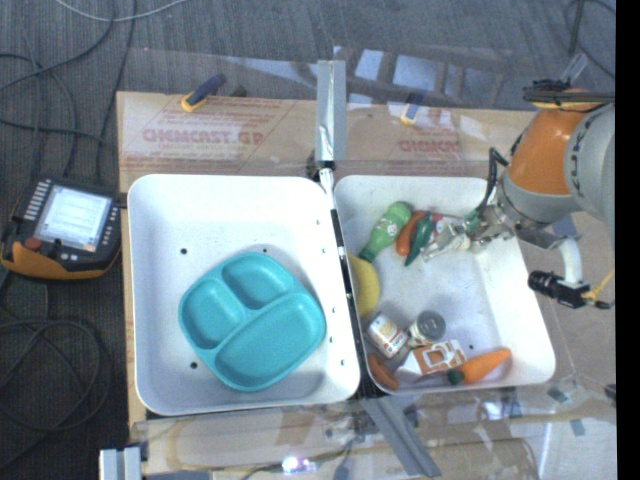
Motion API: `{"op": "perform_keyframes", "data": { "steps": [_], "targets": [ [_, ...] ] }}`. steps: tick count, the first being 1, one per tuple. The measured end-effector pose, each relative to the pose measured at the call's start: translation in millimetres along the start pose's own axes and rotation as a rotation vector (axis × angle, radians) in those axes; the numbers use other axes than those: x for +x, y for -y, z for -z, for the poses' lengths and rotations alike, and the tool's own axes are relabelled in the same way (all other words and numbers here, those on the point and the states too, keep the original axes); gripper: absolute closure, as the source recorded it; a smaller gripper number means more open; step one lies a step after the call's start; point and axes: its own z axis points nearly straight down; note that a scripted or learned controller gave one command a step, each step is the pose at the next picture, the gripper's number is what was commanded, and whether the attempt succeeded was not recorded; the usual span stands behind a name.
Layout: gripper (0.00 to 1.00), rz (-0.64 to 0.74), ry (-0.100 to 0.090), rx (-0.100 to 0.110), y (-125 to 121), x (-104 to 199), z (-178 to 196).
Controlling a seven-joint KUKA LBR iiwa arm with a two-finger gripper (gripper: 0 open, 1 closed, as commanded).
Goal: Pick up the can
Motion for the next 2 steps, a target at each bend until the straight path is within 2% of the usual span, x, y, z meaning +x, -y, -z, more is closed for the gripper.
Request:
{"op": "perform_keyframes", "data": {
  "steps": [1,2],
  "targets": [
    [0.0,-0.049,-0.001,0.003,-34.9,-6.1,-1.3],
    [0.0,-0.054,0.008,0.0,18.0,32.3,-0.3]
  ]
}}
